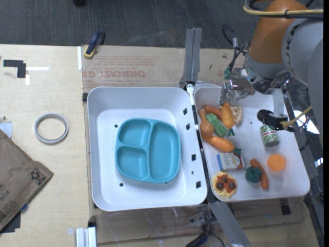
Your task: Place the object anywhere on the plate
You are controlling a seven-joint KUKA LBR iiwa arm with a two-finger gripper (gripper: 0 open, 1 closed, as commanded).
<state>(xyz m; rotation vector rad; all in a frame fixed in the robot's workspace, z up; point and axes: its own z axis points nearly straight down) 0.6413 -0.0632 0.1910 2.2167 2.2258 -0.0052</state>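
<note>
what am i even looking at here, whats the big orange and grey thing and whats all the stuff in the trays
It is one picture from a camera fixed above a workbench, looking down at a slant. The big grey and orange shape at the upper right is a robot arm reaching in. Its gripper, a two-finger claw, hangs over the far end of the right bin; from here I cannot tell whether it holds anything.

Two shallow white bins sit side by side. The left bin holds a blue plate with three compartments. The right bin holds toy food: a carrot, a small pizza, an orange ball, a little can and more. The job is moving one item onto the plate.

A tape ring lies on the bench to the left.
</note>
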